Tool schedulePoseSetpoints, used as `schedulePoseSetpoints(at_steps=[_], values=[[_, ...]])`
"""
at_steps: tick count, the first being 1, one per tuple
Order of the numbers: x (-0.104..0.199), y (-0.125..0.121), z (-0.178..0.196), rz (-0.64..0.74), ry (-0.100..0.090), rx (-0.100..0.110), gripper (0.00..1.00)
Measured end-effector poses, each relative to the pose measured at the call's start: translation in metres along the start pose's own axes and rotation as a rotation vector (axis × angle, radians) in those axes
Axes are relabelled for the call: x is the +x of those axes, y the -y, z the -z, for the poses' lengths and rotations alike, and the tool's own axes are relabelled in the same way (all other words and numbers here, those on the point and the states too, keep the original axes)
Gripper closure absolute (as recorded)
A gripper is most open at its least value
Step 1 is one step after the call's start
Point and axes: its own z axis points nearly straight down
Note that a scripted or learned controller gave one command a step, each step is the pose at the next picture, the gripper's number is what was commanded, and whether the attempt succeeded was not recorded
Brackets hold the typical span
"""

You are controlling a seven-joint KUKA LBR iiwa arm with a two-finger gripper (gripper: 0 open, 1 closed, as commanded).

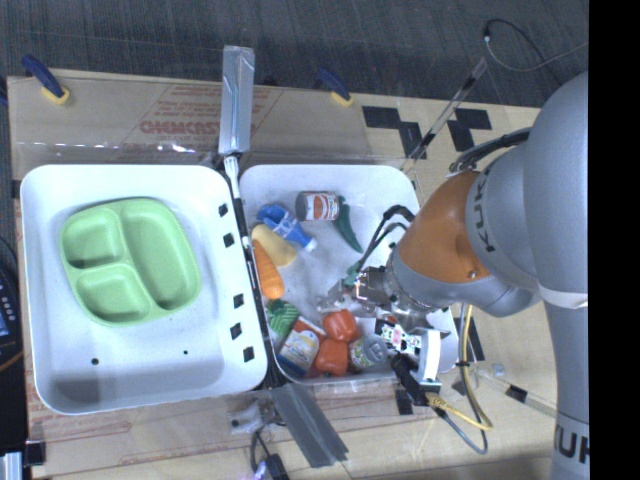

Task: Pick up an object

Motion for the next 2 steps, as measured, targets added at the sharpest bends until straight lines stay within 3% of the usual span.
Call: schedulePoseSetpoints(at_steps=[1,2], values=[[0.000,-0.001,0.007,0.006,0.000,0.004,1.00],[0.005,-0.043,0.030,-0.080,0.003,0.029,1.00]])
